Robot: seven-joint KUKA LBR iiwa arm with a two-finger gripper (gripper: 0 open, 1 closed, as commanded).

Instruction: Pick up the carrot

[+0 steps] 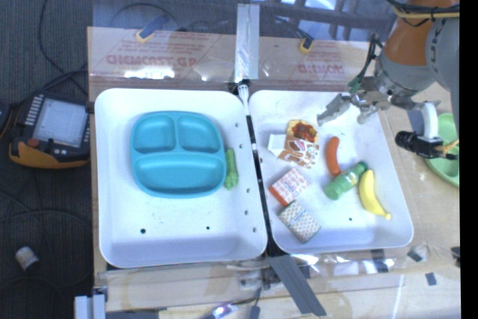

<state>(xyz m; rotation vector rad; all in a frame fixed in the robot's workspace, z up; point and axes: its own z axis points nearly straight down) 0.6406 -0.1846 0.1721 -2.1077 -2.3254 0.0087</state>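
Carrot: lies in my right bin, between the pizza-print packet and the green bottle.
My gripper: hovers above the bin's far side, apart from the carrot; fingers spread wide, gripping nothing.
Banana: just right of the bottle.
Left bin: holds a blue divided plate.

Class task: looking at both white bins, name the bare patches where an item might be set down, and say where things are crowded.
Left bin: bare floor in front of the blue divided plate and along its left side. Right bin: a bare strip at the back wall, near the gripper. Its middle is crowded: carrot, banana, green bottle and snack packets.
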